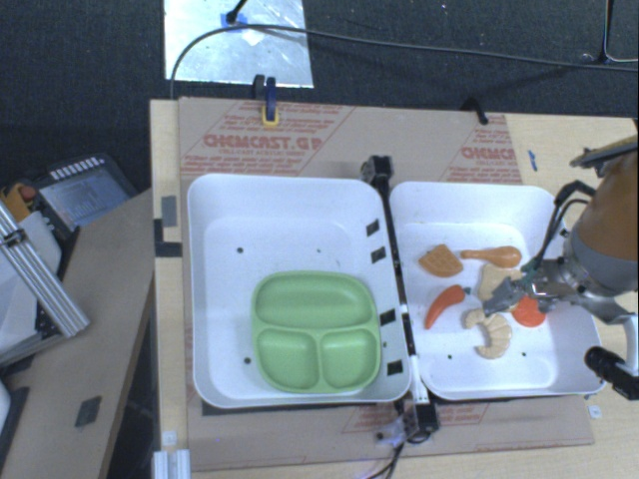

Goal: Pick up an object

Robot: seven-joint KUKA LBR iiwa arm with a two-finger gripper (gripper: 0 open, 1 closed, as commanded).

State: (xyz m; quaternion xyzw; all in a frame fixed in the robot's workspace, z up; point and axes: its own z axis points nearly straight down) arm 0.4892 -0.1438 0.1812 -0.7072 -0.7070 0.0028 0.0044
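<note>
In the right bin (539, 372) lie several small toy foods close together: an orange-brown lump (440, 261); an orange drumstick shape (491, 256); a red chili pepper (443, 305), slanted; a beige curved piece (492, 337); a red-orange round piece (529, 313).

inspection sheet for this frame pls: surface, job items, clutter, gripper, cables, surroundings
Surface: two white bins side by side, left bin and right bin, on a cardboard sheet.
Job's things: in the right bin, chili pepper, chicken leg, orange piece, croissant, red piece.
Clutter: green divided plate in the left bin.
Grippers: gripper low over the toy food; jaws not readable.
Cables: black cable across the dark floor behind the bench.
Surroundings: metal sheet behind, grey device at left.
</note>
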